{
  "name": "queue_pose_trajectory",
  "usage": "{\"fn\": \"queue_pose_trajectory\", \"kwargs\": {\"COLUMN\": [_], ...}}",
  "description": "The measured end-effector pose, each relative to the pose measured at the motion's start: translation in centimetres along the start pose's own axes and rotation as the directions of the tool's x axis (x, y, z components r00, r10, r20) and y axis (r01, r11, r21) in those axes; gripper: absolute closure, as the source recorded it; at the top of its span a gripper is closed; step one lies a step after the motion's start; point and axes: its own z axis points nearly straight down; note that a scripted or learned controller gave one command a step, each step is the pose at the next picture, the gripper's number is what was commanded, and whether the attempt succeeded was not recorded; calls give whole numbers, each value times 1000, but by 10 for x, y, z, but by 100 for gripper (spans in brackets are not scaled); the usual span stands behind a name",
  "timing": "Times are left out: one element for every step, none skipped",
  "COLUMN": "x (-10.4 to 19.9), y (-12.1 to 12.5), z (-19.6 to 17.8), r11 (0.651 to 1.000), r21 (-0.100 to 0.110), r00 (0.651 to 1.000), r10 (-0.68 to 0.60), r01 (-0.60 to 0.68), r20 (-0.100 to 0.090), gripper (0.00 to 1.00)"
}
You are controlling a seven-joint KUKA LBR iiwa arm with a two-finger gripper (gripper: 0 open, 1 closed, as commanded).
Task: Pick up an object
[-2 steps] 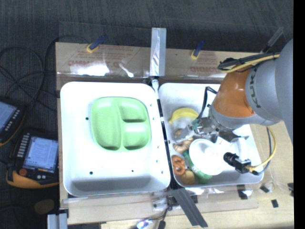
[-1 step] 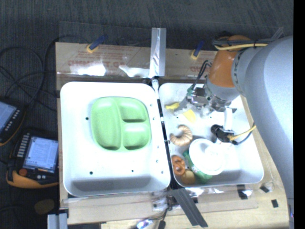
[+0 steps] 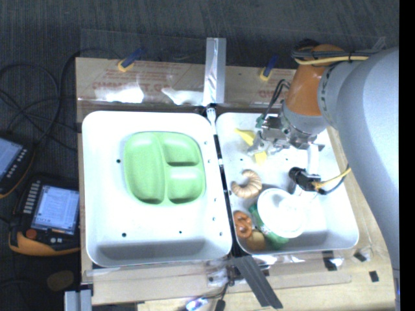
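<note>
The gripper [image 3: 267, 141] hangs low in the right bin [image 3: 337, 203] over a yellow piece [image 3: 246, 136]; I cannot tell its state. The croissant [image 3: 247, 183] lies nearby.

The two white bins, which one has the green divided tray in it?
The left bin. The green divided tray lies in its middle, while the right bin holds the small items and the gripper.

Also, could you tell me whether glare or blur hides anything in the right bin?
Camera view: the white cup is overexposed, its rim detail washed out; the hand is soft and cluttered, its fingers indistinct; the green tray reads evenly lit.
</note>
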Motion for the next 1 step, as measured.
{"fn": "queue_pose_trajectory", "kwargs": {"x": [71], "y": [20], "z": [-97], "r11": [999], "r21": [9], "r00": [999], "r10": [-41], "r01": [41], "r20": [1], "gripper": [100]}}
